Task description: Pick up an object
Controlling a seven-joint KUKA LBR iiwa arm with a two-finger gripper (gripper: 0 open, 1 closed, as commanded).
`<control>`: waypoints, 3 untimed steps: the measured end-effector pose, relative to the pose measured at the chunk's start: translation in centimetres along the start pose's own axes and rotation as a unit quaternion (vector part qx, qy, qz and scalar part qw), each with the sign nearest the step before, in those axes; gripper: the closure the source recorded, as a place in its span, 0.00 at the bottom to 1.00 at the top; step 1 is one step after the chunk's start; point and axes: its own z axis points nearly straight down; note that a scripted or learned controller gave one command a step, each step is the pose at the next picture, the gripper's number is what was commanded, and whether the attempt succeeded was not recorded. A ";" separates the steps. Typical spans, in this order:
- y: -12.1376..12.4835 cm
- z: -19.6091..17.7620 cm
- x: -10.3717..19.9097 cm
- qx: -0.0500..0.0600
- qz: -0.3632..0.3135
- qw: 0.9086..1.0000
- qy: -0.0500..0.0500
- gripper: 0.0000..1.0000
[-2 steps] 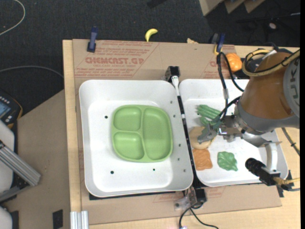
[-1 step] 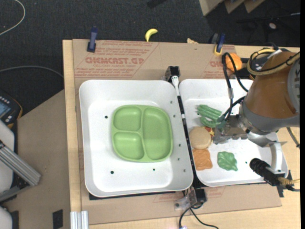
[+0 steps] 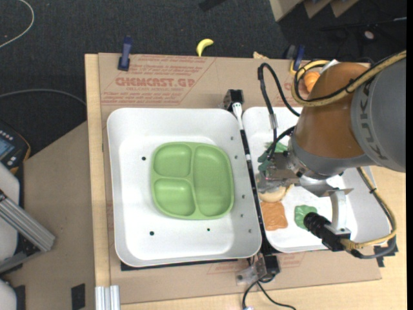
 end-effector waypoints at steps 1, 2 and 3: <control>0.2 -15.2 -1.7 -0.008 0.004 1.000 -0.001 1.00; 0.1 -16.9 -0.5 -0.001 0.003 1.000 -0.001 1.00; 0.0 -18.1 -1.8 -0.001 0.005 1.000 -0.002 1.00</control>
